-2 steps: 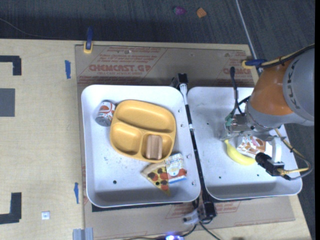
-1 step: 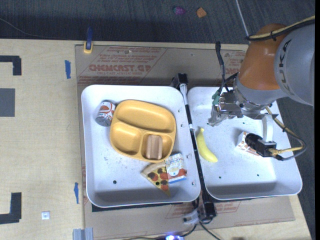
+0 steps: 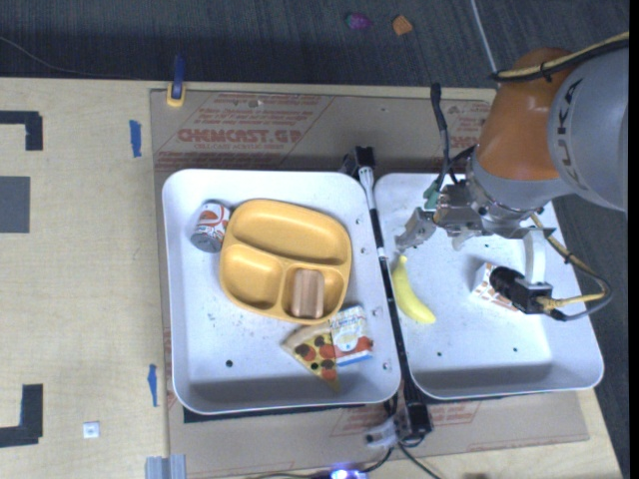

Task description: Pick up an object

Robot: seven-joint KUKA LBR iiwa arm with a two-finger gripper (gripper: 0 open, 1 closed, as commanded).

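Right of centre, the jaws hung spread and empty over the right bin (image 3: 469,339), a banana (image 3: 410,291) just below-left.

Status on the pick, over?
Gripper over right bin, just above the banana. Fruit flat on bin floor by the left wall, not lifted. Red-white packet lies apart, nothing blocking.

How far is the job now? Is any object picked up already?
Nothing looks picked yet: the banana lies on the floor of the right bin. In hand: the claw hangs open above that bin, near the banana's top end, holding nothing. Left: lower, close on an object, lift.
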